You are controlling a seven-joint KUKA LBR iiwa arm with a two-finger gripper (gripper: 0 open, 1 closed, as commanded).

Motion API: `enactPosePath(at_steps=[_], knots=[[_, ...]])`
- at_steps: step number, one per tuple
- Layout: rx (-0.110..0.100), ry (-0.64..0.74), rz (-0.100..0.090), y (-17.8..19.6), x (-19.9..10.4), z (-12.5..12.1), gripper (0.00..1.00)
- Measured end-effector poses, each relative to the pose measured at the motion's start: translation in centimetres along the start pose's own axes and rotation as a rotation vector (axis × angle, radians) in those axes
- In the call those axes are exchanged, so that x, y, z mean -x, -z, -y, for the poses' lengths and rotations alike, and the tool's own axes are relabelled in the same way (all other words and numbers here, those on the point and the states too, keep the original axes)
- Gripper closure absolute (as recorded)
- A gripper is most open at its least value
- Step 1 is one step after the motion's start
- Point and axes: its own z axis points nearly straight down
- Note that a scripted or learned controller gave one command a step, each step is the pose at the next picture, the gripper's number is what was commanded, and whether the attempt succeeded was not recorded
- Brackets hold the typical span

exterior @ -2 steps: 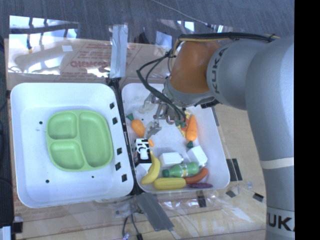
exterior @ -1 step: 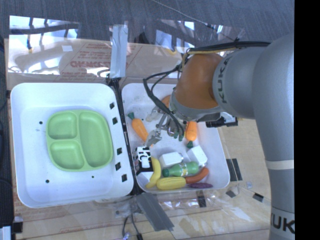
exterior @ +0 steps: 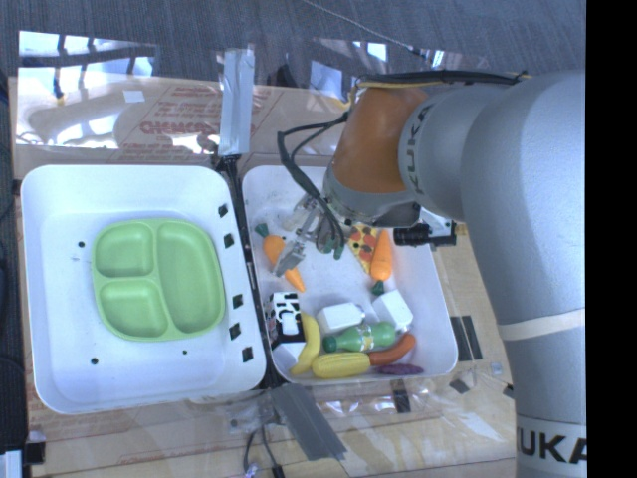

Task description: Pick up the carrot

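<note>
Carrot (exterior: 381, 254) prob. light, stiff, slick plastic toy; grab mid-body across width w/ end effector (exterior: 296, 254), whose fingers are apart, holding nothing.

The arm (exterior: 518, 197) is thick, smooth grey casing with a broad orange band (exterior: 373, 142) above the wrist. Black cables (exterior: 299, 152) loop beside that band. Dark "KUKA" lettering (exterior: 549, 448) marks its lower segment.

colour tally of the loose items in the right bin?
Right bin, what's clearly visible:
Orange: 3 (carrot, two small pieces)
Yellow: 2
White: 2
Green: 1
Red: 1
Purple: 1
Total: 10
</note>
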Motion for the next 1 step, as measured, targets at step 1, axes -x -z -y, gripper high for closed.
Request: enactPosePath(at_steps=[1], knots=[[-0.001, 0.008, 0.002, 1.08, 0.06, -0.11, 1.00]])
